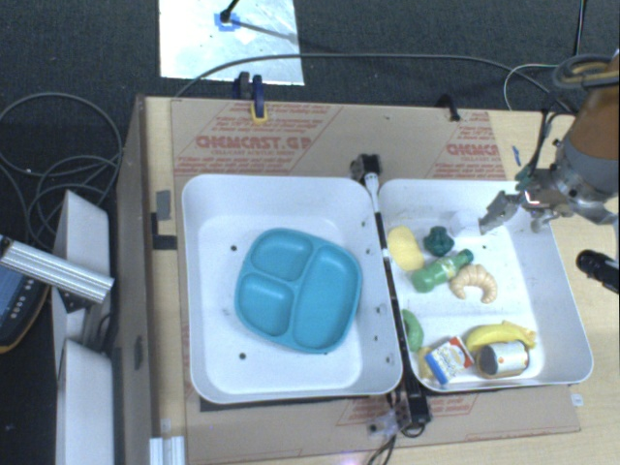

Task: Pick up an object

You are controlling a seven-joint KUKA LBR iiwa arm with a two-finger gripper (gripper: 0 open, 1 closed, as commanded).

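Hovering over the right bin (562, 289) near its back-right corner, my gripper (513, 206) has nothing visibly in it; can't tell its state. Toys lie apart below: yellow lemon (406, 248), dk green piece (439, 240), green veg (438, 273), croissant (475, 281), banana (500, 335), can (504, 359), sm. box (447, 360). Left bin (208, 221) w/ blue divided plate (298, 289).

- A dark carpeted floor (407, 13) surrounds the bench.
- A shiny silver sheet (232, 27) lies on the floor at the top, with a bit of blue tape on it.
- Black cables (44, 153) loop across the floor at left.
- The bench top (320, 134) is pale board — red lettering printed on it.
- A grey metal rail (58, 269) sits at far left.
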